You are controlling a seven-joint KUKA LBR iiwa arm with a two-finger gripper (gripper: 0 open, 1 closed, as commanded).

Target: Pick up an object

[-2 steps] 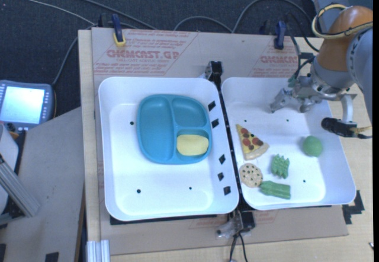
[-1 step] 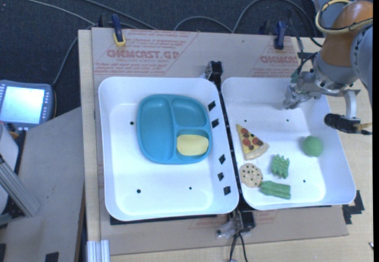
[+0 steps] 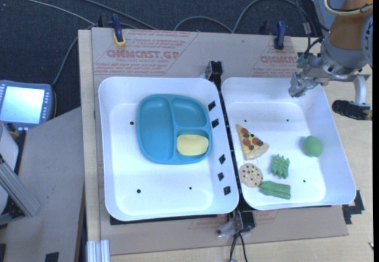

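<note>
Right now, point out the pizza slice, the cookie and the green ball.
pizza slice (image 3: 251,141): camera view, middle of its topping.
cookie (image 3: 251,175): camera view, centre of its round face.
green ball (image 3: 312,146): camera view, middle of its top.

Two shallow white plastic bins (image 3: 118,195), smooth with a soft sheen, rest on a matt brown cardboard-like surface (image 3: 154,44) printed in red. The blue sectioned plate (image 3: 157,130) looks like smooth, semi-gloss plastic, as does the pale yellow oval piece (image 3: 192,145). The green ball (image 3: 312,146) appears matt. The metal claw (image 3: 298,87) looks dull grey.
</note>
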